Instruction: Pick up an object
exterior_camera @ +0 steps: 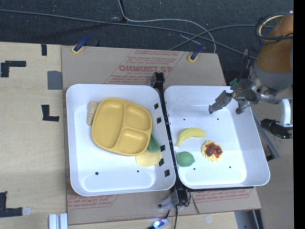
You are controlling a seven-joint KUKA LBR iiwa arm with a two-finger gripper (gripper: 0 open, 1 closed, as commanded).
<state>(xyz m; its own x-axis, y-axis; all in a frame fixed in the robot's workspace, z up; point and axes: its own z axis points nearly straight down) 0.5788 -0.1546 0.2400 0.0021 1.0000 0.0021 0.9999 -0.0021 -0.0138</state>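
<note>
A: Bins, left to right. Left bin [76,142]: yellow divided plate [121,126] near its middle, a tan piece [92,112] tucked at the plate's left edge, a green bit [153,145] and a pale yellow piece [147,158] under its right side.

B: Right bin [248,171]?

A: Green object [185,158] by its left wall, banana [190,135] just above it, small tart with red topping [212,150] to the right, all in the lower half.

B: Gripper?

A: Gripper [228,103] over the upper right corner of the right bin, jaws spread wide, nothing between them.

B: Nearest target?

A: Banana, probably. It lies down and left of the jaws, long axis roughly left-right with a slight tilt. Jaws would likely need to close across its narrow width.
</note>
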